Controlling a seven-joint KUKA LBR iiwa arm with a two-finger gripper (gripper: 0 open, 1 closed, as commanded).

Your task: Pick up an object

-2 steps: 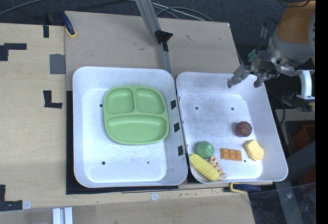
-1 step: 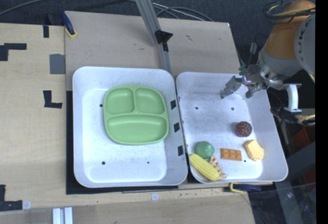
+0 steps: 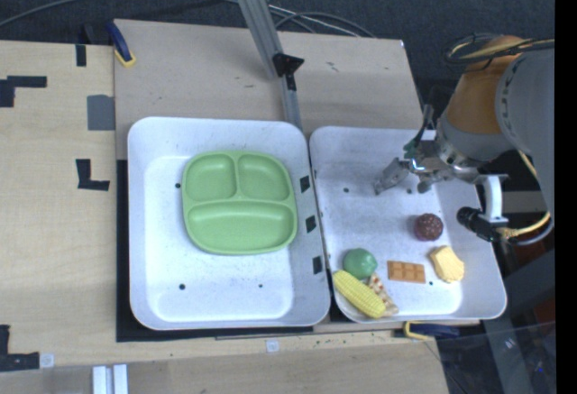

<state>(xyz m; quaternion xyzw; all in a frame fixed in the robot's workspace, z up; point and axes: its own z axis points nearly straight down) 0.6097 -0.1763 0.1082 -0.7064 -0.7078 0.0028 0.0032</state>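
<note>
Several toy foods lie in the right bin (image 3: 361, 158): a dark red ball (image 3: 428, 225), a yellow chunk (image 3: 447, 264), an orange waffle piece (image 3: 406, 272), a green ball (image 3: 360, 262) and a corn cob (image 3: 360, 294) at the front edge. My gripper (image 3: 403, 183) hangs over the bin's bare upper middle, up and to the left of the red ball. Its fingers stand open and spread, with nothing between them.
The left bin (image 3: 149, 230) holds a green divided plate (image 3: 240, 203). A grey pole (image 3: 255, 9) slants down to the bins' back edge. The arm's body (image 3: 505, 108) and cables sit at the right bin's far right side.
</note>
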